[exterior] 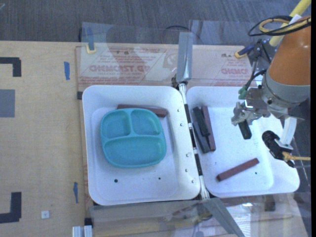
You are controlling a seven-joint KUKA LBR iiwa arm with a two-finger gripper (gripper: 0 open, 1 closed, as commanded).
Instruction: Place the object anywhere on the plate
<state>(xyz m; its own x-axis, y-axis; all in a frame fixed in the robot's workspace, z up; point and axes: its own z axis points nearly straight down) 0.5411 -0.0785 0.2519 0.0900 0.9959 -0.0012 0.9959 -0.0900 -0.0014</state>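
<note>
End effector hanging over the right bin, nothing grasped yet.

Nearest, the brown bar (238,169) is lying loose in the right bin (284,184); the end effector (244,127), hovering above, is needing a straight descent across the bar's narrow width before crossing to the teal divided plate (133,138). I cannot tell its finger state; a brown stick (143,109) is half hidden behind the plate.

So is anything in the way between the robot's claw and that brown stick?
Nothing visible. The gripper hangs above the right bin, and bare white floor lies between it and the brown stick. The dark blocks sit off by the divider.
</note>
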